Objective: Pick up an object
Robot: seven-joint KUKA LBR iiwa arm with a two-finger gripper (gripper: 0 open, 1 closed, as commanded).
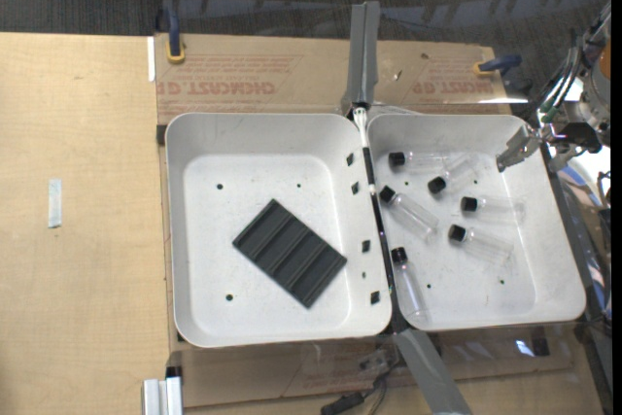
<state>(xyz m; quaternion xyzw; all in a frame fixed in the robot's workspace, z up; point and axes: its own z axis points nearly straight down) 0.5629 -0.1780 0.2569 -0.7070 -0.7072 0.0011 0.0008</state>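
The right bin [544, 306] holds several clear plastic vials with black caps; one lies near the middle [413, 212], one at the front left [405, 279], and one near the back [413, 157]. A dark grey ridged plate [289, 253] lies at a slant in the left bin [194, 306]. My gripper [512, 154] hangs over the back right corner of the right bin, above and to the right of the vials. It touches none of them, and nothing shows in it.
A grey metal divider [363, 53] runs between the bins at the back. Brown cardboard [253, 73] lies behind the bins, with clamps at both ends. The wooden bench [78, 209] spreads to the left.
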